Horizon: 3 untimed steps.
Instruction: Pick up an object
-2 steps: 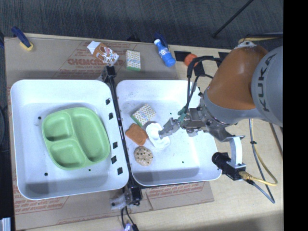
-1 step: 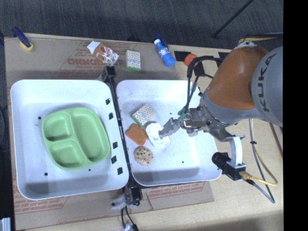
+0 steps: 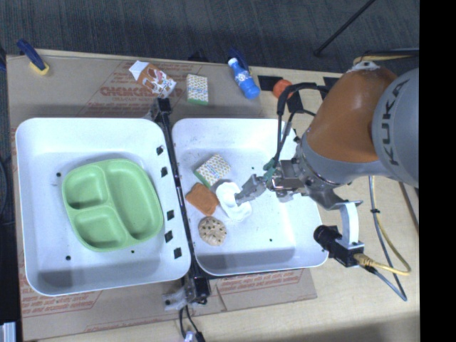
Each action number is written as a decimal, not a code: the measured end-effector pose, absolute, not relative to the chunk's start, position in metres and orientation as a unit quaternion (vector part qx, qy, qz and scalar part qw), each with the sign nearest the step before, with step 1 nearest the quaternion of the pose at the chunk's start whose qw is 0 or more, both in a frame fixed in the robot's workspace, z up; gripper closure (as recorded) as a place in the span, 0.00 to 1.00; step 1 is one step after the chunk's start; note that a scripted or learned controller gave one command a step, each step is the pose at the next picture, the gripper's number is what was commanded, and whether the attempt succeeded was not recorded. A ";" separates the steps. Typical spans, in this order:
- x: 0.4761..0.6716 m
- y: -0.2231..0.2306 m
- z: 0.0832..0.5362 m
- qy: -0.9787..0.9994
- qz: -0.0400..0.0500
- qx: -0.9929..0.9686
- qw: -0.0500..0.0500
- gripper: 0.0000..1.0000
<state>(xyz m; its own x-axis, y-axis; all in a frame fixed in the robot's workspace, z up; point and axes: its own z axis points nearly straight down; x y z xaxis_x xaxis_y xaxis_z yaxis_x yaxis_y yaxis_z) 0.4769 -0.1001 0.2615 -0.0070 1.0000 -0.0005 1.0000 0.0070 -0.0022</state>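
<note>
Two shallow white bins are seen side by side on the bench. In the left bin (image 3: pixel 43 162) a green divided plate (image 3: pixel 110 204) is laid flat, left of the frame's centre. In the right bin (image 3: pixel 235 137), near its left wall, a small cluster of things is gathered: a green-and-white packet (image 3: pixel 212 169) uppermost, an orange-brown wedge (image 3: pixel 201 199) just below it, a round speckled cookie (image 3: pixel 212 230) lowest, and a white object (image 3: pixel 231 198) just right of the wedge.

The arm (image 3: pixel 356 130) is reached in from the right of the frame, and the gripper (image 3: pixel 246 194) is lowered over the white object, its tip at or touching that object's upper right. Whether the fingers are spread or closed cannot be told, nor whether anything is gripped.

Along the upper edge, outside the bins, a blue bottle (image 3: pixel 244 79), a small green box (image 3: pixel 197 88) and a wrapped snack (image 3: pixel 152 80) are laid on the cardboard (image 3: pixel 78 73). A blue clamp (image 3: pixel 33 55) is seen at the upper left.
</note>
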 end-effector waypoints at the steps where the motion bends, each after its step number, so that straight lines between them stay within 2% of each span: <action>1: 0.477 -0.096 0.279 -0.709 0.000 -0.705 0.000 0.00; 3: 0.477 -0.096 0.279 -0.709 0.000 -0.705 0.000 0.00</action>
